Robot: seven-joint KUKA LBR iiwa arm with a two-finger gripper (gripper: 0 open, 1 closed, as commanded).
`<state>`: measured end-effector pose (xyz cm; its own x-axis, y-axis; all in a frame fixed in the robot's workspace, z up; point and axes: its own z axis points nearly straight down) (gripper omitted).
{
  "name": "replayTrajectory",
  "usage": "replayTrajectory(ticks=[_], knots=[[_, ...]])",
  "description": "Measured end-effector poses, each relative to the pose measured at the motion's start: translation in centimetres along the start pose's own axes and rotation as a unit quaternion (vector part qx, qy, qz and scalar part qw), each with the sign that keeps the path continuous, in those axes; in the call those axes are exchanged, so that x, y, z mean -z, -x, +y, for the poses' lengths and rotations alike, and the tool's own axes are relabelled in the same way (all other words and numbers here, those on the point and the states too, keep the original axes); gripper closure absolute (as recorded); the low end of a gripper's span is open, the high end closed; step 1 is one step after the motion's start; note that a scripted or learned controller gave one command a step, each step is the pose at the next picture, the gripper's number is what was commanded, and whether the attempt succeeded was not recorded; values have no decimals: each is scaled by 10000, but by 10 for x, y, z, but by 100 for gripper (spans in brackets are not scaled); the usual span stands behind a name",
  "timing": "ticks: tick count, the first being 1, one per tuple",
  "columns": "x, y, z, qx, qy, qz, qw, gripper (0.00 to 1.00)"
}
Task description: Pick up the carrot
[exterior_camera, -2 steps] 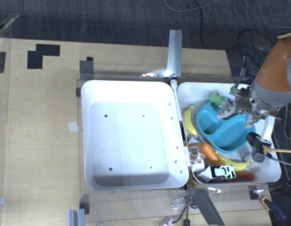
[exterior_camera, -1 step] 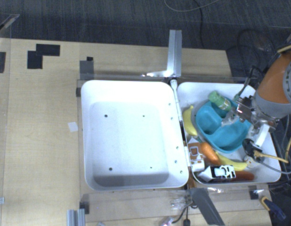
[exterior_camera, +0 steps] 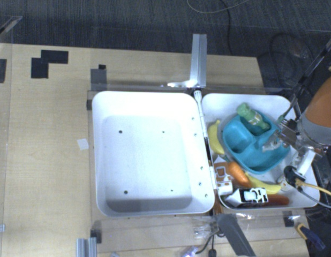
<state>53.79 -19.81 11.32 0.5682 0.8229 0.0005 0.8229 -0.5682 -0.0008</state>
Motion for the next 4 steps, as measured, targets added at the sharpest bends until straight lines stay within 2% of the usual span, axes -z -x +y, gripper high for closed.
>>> replayTrajectory(ticks=[1,2,3,4], knots=[[-21,-29,-43,725,126,22,9973,0],[-12,-22,-39,680,149,-14,9976,100],[95,-41,15,536,-23,-19,9986,100],[99,-72,102,1418,-60,-36,9899,100]])
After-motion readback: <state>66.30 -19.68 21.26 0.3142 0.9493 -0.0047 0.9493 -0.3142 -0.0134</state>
